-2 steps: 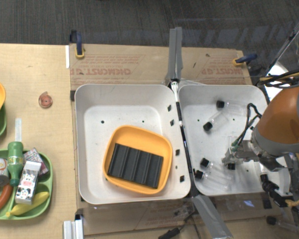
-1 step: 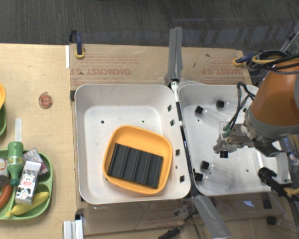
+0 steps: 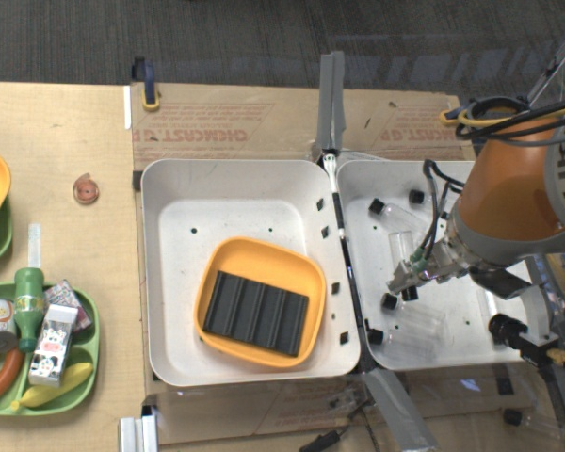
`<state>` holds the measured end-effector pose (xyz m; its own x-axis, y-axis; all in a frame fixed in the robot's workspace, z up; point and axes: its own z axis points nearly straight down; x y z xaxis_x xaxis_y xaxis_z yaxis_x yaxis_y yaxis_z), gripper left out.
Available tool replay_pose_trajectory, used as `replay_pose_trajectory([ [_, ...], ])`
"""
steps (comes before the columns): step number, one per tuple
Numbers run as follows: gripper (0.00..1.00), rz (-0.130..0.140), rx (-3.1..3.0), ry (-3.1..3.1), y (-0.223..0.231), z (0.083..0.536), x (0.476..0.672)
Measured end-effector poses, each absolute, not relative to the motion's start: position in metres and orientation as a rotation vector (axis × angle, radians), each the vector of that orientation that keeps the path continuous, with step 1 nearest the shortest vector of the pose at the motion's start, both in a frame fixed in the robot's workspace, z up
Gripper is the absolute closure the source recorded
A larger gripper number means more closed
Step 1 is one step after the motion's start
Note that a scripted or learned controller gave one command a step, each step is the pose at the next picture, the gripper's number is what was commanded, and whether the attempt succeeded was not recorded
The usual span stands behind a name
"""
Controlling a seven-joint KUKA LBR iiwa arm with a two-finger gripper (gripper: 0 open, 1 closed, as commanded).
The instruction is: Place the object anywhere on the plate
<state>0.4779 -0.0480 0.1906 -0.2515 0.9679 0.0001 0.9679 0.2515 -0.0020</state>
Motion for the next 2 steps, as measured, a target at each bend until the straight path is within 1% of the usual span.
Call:
replay_pose_trajectory([
  [1,1.00,0.004,-1.657,-2.667,0.0142,0.1904,0.4814],
  [2,0.00,0.003,-1.657,-2.667,0.0139,0.1904,0.4814],
])
